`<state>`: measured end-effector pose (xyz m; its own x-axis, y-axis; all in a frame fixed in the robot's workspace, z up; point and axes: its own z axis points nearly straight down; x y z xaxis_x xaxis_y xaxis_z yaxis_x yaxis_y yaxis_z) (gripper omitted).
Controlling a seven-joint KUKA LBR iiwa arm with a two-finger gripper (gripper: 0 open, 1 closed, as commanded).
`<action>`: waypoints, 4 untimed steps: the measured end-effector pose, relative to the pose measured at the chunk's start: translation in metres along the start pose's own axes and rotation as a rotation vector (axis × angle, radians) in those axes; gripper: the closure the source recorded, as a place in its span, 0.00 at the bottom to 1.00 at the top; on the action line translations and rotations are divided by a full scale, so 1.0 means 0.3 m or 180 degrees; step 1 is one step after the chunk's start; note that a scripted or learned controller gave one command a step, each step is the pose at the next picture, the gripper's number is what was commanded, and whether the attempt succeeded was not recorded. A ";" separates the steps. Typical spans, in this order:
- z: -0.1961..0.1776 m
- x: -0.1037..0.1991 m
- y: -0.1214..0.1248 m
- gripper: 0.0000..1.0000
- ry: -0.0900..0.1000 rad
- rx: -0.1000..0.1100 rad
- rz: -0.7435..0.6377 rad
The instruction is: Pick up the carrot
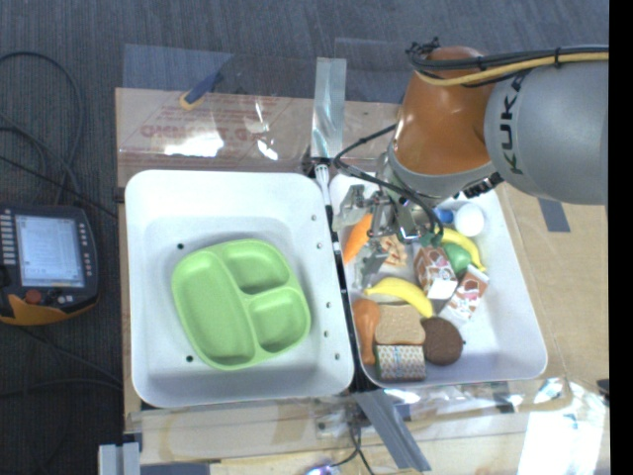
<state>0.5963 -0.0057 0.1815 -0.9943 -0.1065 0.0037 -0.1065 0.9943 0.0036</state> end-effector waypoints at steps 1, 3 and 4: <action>-0.008 -0.002 -0.012 0.00 -0.0014 0.0007 0.0017; -0.008 -0.140 -0.217 0.00 -0.0019 0.0013 0.0236; 0.288 -0.148 -0.332 0.00 -0.0029 0.0016 0.0177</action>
<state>0.6508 -0.0998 0.0945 -0.9987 -0.0511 -0.0053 -0.0511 0.9987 -0.0013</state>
